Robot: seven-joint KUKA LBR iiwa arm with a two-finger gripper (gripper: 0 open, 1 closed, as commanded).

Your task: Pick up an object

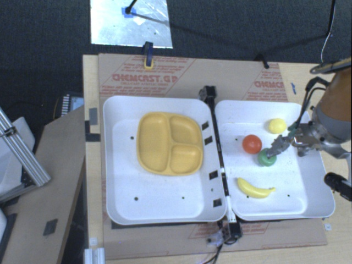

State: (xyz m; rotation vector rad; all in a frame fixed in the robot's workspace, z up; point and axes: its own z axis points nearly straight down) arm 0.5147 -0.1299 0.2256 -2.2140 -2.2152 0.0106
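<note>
The gripper [273, 149] hangs low in the right bin [316, 205], its tip just above a small green object [267, 158]; whether anything is clasped cannot be told from here. That green piece lies at seven o'clock, nearly touching. A red ball [252, 143] sits near at nine o'clock, a yellow ball [277, 126] at twelve, and a banana [254, 188], long axis roughly three-to-nine, at seven.

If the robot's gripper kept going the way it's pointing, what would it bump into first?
Most likely the green object. The gripper points down and to the view's left, and its tip sits right at that object in the right bin, beside the red ball. From one view, its height above it is unclear.
</note>
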